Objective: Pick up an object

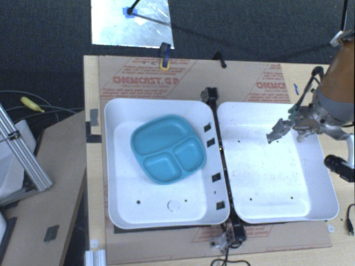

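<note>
- Two white bins sit side by side on the counter (pixel 138 76).
- Blue plate (pixel 167 148) lies in the left bin (pixel 119 204).
- Hand (pixel 275 133) hovers over the right bin (pixel 266 204); grip state unclear.

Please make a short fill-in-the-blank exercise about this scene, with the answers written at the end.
1. The divided plate has the colour ____.
2. The plate lies in the ____ white bin.
3. The plate has ____ compartments.
4. The pincer hangs over the ____ white bin.

Answers: blue; left; three; right
</note>
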Controlling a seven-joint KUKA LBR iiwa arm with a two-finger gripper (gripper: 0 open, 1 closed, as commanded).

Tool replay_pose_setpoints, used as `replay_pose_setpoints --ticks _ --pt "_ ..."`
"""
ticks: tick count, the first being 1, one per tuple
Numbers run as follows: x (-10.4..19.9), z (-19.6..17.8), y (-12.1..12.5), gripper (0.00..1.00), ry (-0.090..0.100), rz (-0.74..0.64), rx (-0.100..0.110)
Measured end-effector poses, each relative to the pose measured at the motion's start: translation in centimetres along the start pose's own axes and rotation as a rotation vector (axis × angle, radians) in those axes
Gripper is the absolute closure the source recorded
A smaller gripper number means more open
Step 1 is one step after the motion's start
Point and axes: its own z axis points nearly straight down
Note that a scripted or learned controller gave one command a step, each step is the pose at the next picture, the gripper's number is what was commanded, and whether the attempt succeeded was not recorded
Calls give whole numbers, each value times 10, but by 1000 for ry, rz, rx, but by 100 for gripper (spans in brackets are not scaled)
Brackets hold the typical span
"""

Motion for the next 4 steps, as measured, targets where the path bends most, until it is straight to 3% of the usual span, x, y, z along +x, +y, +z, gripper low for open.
replay_pose_setpoints --ticks 1,2,3,4 --pt "86 -63 2 0 1 -5 -4" --pt "186 -145 -67 0 3 -8 -4" --pt "182 -153 -64 100 2 -4 -5" --pt "279 -179 -65 100 4 -11 -4"
